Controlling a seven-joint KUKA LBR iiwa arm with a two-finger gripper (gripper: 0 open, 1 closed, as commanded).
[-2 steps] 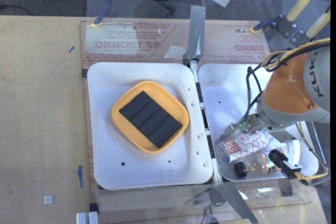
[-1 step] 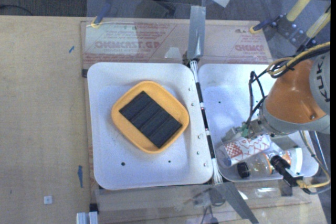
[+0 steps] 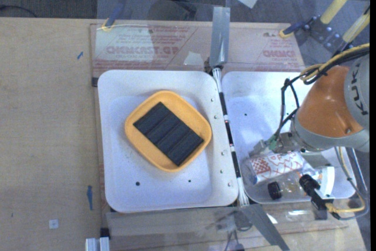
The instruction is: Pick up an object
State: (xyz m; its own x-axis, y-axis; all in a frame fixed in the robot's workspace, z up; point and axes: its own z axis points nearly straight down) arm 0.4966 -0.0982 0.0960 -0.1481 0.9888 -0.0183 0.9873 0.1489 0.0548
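A single grey arm point(image 3: 359, 91) reaches in from the right edge, seen from above at a slant. Its broad orange band point(image 3: 326, 111) sits just above the wrist and bulges toward the camera, hiding much of what lies under it. The arm bends down and to the left, so the wrist point(image 3: 305, 139) points downward in the lower right of the view. The gripper point(image 3: 285, 153) hangs low beneath the wrist, largely covered by it. Thin black cables point(image 3: 286, 104) loop along the band's left side.
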